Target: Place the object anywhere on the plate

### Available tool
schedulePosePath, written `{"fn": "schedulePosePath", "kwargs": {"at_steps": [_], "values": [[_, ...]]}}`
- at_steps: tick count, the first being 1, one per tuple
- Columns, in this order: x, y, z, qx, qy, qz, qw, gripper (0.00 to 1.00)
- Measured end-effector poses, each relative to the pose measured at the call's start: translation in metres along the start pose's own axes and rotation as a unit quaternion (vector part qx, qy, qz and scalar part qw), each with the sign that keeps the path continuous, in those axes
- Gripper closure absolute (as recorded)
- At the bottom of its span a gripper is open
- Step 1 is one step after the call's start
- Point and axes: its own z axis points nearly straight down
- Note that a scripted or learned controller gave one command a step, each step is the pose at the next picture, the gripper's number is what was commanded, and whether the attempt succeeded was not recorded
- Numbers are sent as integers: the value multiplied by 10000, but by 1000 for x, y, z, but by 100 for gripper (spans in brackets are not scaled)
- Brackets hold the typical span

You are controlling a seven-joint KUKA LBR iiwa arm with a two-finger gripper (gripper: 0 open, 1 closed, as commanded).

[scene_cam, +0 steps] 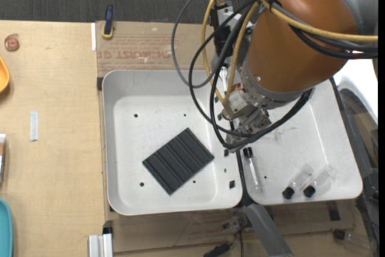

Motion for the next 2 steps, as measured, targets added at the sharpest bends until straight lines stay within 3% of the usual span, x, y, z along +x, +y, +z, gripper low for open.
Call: {"fn": "schedulePosePath", "kwargs": {"at_steps": [1, 2], "values": [[-43, -25, -27, -10, -7, -2347, 9721, 100], [-77, -96, 76, -25, -8, -2869, 9579, 100]]}}
